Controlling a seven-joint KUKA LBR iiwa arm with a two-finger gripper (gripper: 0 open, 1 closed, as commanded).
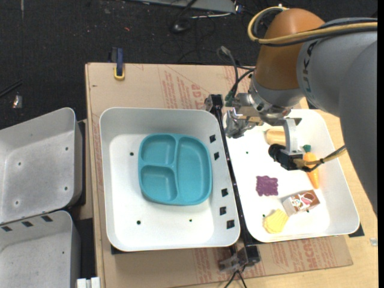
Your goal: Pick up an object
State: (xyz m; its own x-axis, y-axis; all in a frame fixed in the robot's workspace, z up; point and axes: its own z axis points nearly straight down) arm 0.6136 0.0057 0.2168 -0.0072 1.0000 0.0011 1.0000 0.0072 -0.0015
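- our gripper [240, 123] hovers at the right bin's [342, 221] top-left corner; we cannot tell how its jaws stand
- the purple piece [267, 185], yellow piece [276, 221] and carton [300, 202] lie nearer the front
- closing here risks catching only the bin wall

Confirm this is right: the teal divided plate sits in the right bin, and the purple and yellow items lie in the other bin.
Wrong bin. The camera view shows the teal divided plate in the left bin; the purple item and yellow item lie in the other bin.

Claw [240, 123] fingers hidden beneath wrist; yellowish object [275, 136] partly covered.
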